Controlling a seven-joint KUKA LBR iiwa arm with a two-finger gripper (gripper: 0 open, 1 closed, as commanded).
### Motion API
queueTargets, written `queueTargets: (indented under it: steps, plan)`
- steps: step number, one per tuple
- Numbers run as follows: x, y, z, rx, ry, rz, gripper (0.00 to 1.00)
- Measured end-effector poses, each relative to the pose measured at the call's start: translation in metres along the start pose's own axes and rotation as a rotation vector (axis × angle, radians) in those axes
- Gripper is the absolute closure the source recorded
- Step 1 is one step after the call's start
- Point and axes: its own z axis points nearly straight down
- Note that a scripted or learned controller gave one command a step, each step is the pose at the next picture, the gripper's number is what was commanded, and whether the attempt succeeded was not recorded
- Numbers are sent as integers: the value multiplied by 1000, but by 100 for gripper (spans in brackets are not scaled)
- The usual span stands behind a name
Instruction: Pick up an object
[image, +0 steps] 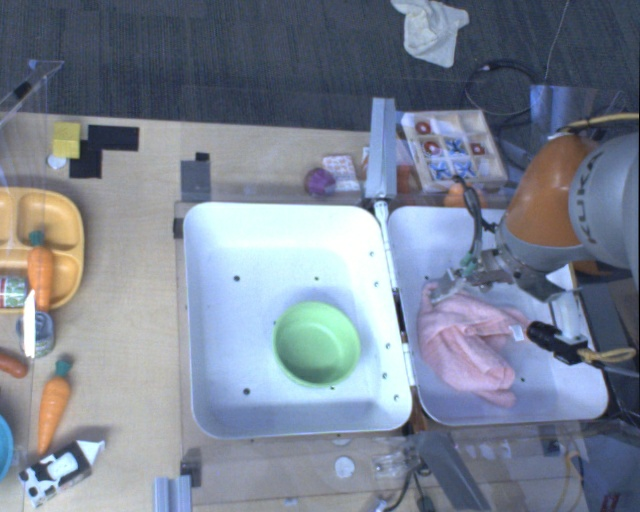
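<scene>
Gripper (462, 272) low in the right shallow white bin (590, 395) — at the upper edge of the crumpled pink cloth (468, 345).
I can't tell how its jaws stand; a round green plastic bowl (317, 344) sits in the left bin (225, 300).

No legible text, nos. or brand marks anywhere. The flat printed card box (452, 148) w/ red-blue squares behind the bins carries patterns only, too small to read.
</scene>
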Motion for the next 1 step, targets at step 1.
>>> queueTargets:
  steps: [1]
  plan:
    - [14, -82, -1, -3, -2, -238, 0]
